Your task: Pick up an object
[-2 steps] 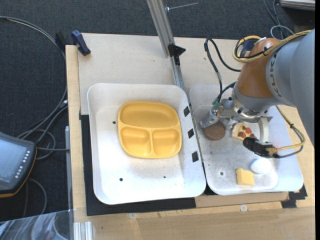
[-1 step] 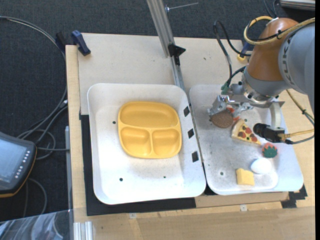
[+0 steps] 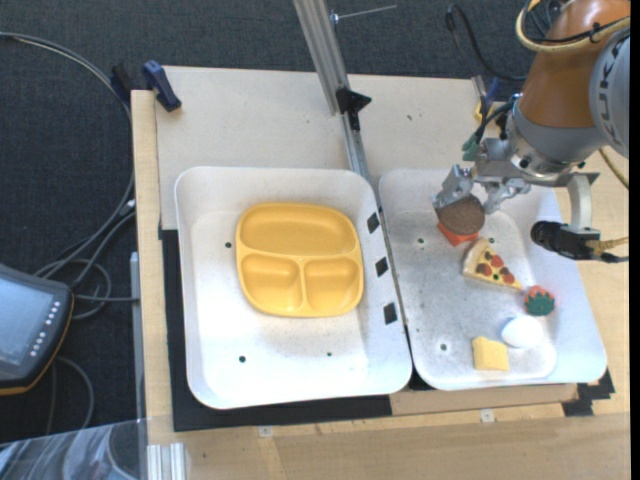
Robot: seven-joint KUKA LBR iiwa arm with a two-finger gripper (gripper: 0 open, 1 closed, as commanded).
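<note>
**No legible text in view**

Nothing can be read here. The yellow divided tray (image 3: 299, 259) in the left bin (image 3: 200, 298) is plain, with no label or brand. The toy pieces in the right bin (image 3: 430, 308) carry no lettering. The handheld pendant (image 3: 28, 328) at the lower left of the frame has a column of small buttons, perhaps marked, but they are too small and blurred to make out.

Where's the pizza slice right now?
The pizza slice lies in the right bin, near its middle, just below the brown-and-red burger toy under the gripper, with the strawberry to its lower right.
</note>
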